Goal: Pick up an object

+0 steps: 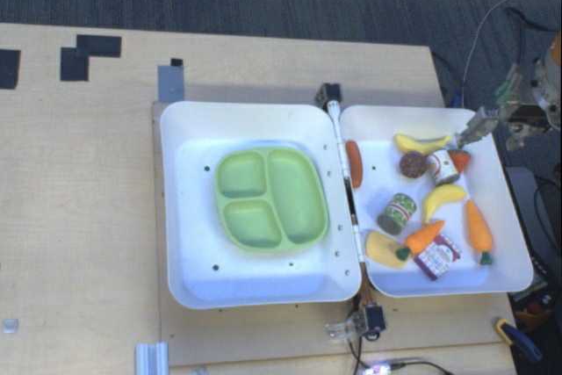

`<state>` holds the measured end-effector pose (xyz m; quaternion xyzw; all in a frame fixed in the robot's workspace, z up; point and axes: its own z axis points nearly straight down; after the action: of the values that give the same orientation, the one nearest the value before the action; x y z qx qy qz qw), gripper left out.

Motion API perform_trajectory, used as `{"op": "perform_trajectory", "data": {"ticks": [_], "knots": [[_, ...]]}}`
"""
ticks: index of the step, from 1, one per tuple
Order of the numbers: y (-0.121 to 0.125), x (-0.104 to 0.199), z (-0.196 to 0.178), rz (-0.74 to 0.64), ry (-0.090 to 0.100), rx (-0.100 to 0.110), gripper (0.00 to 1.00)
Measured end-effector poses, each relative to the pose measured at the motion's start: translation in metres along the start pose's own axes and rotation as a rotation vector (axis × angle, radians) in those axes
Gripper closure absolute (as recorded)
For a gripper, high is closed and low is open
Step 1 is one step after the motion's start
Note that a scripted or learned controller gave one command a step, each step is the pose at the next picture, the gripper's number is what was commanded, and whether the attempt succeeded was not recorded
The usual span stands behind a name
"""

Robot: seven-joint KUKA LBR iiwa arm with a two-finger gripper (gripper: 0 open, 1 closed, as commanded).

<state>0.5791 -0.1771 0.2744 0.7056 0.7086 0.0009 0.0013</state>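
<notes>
The camera view looked down on a pale wooden bench (pixel 79 215) with dark grey carpet beyond its far edge and a few black squares marking its far-left corner. Two shallow white plastic bins sat side by side on the bench, and the left bin (pixel 189 215) held a light green plastic plate with three compartments (pixel 270 198), which serves here as the landmark. The right bin (pixel 509 263) lay just right of that plate, past the seam where the bins met. A red toy sausage (pixel 354 163) lay nearest the plate, against the right bin's left wall. Further right of the plate, at the far side, a yellow toy banana (pixel 420 142) lay beside a dark brown round toy (pixel 413 164). A small tin with a green label (pixel 398 212) stood right of the plate near the bin's middle; its lettering was too small to read. A second yellow banana (pixel 443 198) lay just beyond the tin, and a pale yellow wedge (pixel 383 248) and an orange toy carrot (pixel 423 236) lay on the near side. A small red and white packet (pixel 437 256) touched that carrot, its print unreadable. A second orange carrot (pixel 478 229) lay furthest right of the plate. The two-finger gripper (pixel 468 133) reached in from the right at the far side, its tip just beside the first banana and above a small white and red object (pixel 446 166). Whether it was spread or closed could not be told, and nothing was visibly held.
</notes>
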Motion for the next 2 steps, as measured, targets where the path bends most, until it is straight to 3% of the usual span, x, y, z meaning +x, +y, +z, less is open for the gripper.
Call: {"op": "perform_trajectory", "data": {"ticks": [1, 2], "knots": [[-0.025, -0.002, 0.152, 0.002, 0.001, 0.003, 0.0], [-0.091, 0.057, 0.186, 0.003, 0.0, -0.003, 0.0]]}}
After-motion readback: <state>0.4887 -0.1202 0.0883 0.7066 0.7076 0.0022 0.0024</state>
